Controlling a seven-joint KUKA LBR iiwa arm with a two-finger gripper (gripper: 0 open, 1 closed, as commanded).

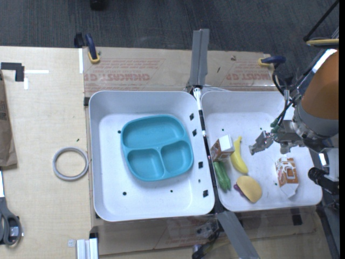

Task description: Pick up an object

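Your candidates for picking all lie in the right bin (pixel 253 106). A banana (pixel 239 156) lies near the bin's middle, running near to far. Just left of it a small brown and white carton (pixel 221 147) stands against the bin's left wall, and a green vegetable, perhaps a cucumber (pixel 221 175), lies on the near side of that carton along the same wall. A yellow and tan rounded item (pixel 249 188) sits at the near edge, just near of the banana's tip. Right of the banana, a white packet with orange print (pixel 287 174) rests on the bin floor.

Your end effector (pixel 260 143) hovers above the bin floor between the banana and the packet, touching neither. Its fingers look parted, with nothing between them.

The left bin (pixel 102 161) holds a blue divided tray (pixel 157 148). On the worktop (pixel 43 117) to the left lie a grey ring (pixel 70 163) and scissors (pixel 9 225).
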